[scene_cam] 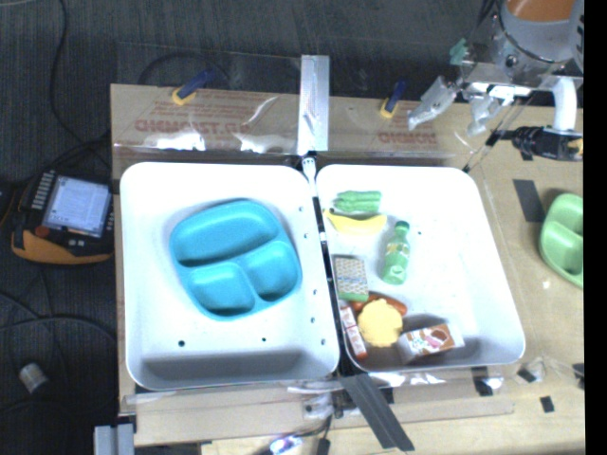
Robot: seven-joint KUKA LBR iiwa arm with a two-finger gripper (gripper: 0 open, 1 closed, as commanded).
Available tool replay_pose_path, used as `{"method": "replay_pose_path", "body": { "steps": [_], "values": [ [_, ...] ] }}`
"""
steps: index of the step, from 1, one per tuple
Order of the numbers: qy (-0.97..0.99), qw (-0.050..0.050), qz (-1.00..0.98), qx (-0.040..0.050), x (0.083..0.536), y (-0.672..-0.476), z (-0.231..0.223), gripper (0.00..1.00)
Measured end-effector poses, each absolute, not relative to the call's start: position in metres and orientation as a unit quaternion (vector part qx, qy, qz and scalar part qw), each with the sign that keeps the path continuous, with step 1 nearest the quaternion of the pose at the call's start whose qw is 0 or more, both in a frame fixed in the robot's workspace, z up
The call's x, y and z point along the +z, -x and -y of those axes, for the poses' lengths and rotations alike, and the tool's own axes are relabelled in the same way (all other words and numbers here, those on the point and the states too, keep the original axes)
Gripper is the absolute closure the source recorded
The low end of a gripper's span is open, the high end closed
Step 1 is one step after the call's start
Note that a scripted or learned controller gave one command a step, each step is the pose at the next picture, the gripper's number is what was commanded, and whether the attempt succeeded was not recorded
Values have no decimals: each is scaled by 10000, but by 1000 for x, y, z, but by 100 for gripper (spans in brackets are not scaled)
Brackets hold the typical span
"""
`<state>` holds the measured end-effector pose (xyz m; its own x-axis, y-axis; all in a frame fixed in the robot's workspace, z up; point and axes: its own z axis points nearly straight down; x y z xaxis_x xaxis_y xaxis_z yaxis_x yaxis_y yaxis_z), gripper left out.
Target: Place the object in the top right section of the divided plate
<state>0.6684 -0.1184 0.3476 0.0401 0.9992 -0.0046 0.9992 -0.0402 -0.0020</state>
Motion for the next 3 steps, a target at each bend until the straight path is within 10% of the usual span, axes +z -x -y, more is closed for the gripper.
{"method": "replay_pose_path", "body": {
  "steps": [3],
  "values": [
    [-7212, 9, -6928, -23, 348, -668, 118, 0]
  ]
}}
